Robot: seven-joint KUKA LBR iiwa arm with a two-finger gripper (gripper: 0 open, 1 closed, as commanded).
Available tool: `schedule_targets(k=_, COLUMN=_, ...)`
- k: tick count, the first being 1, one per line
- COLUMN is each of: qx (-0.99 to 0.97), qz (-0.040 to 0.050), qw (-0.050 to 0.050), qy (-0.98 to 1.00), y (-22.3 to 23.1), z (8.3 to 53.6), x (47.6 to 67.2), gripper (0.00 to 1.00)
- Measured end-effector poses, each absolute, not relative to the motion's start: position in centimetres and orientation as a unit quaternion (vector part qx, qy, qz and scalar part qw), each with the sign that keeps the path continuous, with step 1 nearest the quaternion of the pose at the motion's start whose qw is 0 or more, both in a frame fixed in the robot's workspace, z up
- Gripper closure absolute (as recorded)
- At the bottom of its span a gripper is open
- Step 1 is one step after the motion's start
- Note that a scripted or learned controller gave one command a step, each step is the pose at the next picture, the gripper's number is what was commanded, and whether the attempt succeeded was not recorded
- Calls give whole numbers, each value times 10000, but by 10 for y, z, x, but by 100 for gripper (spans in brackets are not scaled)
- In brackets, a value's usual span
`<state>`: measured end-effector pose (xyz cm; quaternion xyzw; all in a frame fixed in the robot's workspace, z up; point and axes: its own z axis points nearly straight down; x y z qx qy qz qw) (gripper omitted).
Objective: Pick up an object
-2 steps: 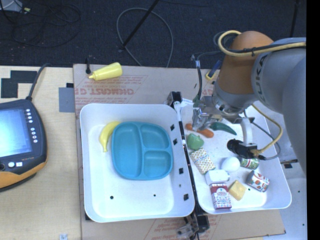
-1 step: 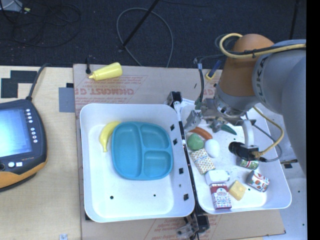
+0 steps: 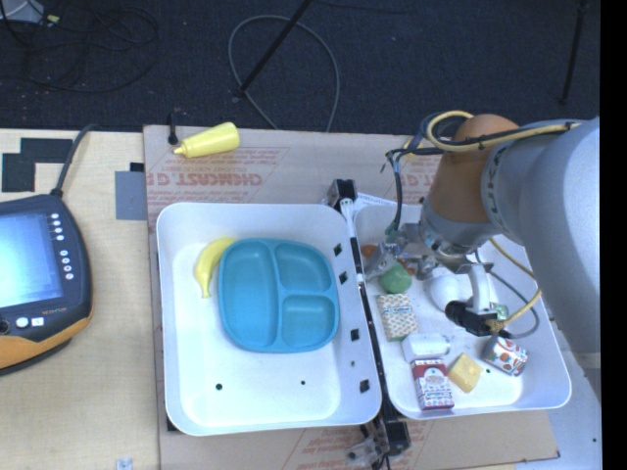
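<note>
**Arm down in the right bin, grip hidden**

The tool [image 3: 404, 259] sits low in the right bin [image 3: 549, 392], right by a green round thing [image 3: 396, 280], maybe touching it. Can't tell its grip state, too cluttered. A patterned packet [image 3: 397, 314], red box [image 3: 432, 384] and yellow block [image 3: 465, 372] lie nearby. The left bin [image 3: 186, 380] has a blue tray [image 3: 276, 295] and a banana [image 3: 208, 262].

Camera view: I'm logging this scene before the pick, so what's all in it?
White plastic bins: 2, side by side.
Blue compartment tray: 1, left bin.
Yellow banana: 1, left of tray.
Green round object: 1, right bin.
Patterned packet: 1, right bin.
Red-white box: 1, right bin.
Yellow block: 1, right bin.
Yellow bottle: 1, behind bins.
Screen pendant: 1, far left.
Gripper: grey, over right bin.
</note>
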<state>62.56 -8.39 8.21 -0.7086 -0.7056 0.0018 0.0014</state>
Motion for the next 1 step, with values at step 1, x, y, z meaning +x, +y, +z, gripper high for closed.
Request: schedule_targets(k=1, qx=-7079, qz=7, qw=-2, qy=-7063, y=-117, z=88, x=644, gripper=0)
